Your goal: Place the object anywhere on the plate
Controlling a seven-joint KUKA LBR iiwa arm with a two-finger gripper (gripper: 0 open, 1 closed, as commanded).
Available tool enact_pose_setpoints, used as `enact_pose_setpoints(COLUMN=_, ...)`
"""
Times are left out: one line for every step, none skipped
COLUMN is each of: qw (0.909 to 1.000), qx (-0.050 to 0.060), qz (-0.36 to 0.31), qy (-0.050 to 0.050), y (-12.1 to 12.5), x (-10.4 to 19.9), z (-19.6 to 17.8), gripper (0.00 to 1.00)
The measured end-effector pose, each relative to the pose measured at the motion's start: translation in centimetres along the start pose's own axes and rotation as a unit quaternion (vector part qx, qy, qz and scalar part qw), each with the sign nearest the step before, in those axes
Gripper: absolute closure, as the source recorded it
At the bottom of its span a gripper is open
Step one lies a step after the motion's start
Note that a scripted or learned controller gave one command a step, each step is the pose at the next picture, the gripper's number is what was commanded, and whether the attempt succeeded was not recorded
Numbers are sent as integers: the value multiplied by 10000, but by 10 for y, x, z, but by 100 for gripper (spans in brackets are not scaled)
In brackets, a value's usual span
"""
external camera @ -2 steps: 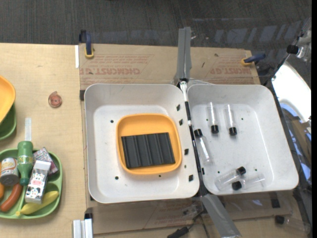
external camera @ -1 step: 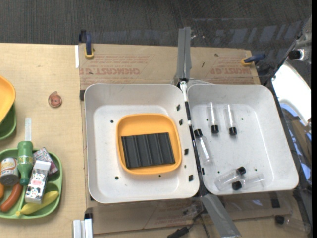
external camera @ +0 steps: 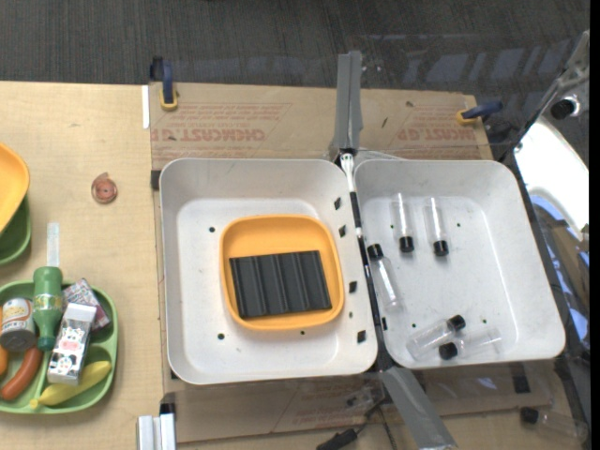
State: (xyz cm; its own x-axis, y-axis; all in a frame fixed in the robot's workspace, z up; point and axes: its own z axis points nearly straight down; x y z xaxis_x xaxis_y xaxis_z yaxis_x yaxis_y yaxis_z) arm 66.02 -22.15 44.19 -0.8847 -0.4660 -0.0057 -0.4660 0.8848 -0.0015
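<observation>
Ridged block (external camera: 281,284) on plate (external camera: 277,230) (left bin (external camera: 190,279)).

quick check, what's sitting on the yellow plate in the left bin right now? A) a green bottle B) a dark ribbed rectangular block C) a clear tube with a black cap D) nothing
B: a dark ribbed block lies flat on the yellow plate in the left bin, while the clear black-capped tubes lie in the right bin.
</observation>
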Motion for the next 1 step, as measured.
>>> enact_pose_setpoints(qw=9858, qx=-2, qz=-1679, qy=-5, y=0, x=0, z=0, gripper=100)
